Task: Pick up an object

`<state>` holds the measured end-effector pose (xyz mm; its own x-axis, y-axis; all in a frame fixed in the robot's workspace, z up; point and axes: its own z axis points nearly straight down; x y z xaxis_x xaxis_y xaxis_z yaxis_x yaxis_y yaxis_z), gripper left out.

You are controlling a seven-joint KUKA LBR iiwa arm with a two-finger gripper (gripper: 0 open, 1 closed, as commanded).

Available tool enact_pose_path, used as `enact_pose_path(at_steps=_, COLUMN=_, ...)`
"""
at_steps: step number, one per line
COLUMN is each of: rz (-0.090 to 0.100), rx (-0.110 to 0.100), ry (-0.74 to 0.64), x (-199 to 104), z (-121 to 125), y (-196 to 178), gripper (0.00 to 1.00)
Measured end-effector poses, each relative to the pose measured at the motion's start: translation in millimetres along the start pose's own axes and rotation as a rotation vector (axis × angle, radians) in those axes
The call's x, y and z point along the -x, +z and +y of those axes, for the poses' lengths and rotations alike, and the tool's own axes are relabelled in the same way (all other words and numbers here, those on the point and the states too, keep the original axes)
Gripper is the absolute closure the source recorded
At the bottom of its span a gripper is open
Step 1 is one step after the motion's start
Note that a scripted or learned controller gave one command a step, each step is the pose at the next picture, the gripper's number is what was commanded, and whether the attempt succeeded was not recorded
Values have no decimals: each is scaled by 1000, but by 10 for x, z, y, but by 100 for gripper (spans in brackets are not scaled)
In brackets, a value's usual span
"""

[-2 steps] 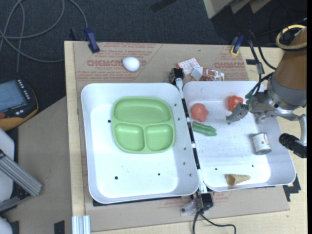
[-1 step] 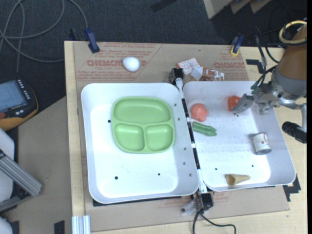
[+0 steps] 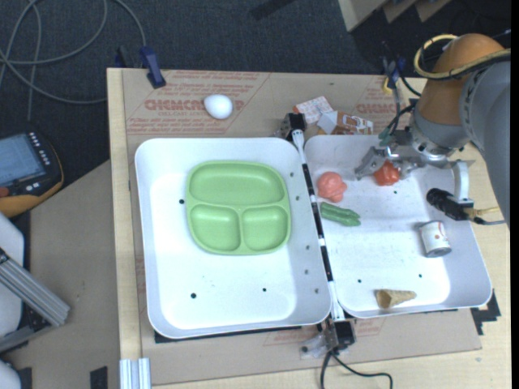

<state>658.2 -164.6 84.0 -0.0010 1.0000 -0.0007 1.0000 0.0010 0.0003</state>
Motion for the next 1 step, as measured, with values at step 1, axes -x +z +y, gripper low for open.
enact_pose_path(at_steps=1, rz=-2, rx=5, ry=-2, x=0, z=14, y=-115, gripper=100)
